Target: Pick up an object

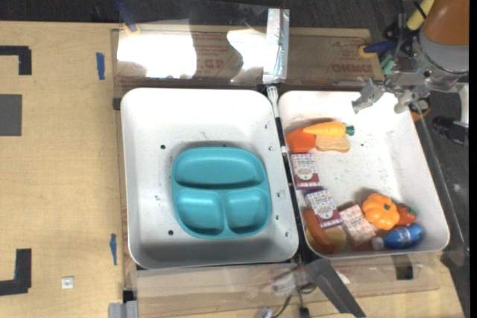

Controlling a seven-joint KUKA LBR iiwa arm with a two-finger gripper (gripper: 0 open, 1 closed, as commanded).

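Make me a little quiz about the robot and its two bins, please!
1. True or false: the teal tray lies in the left bin.
2. Which bin holds the orange pumpkin toy? A) left B) right
3. Fill in: the tool hangs over the right bin's ____ right corner, the edge farthest from the camera.

Key: 1 true; 2 B; 3 far.
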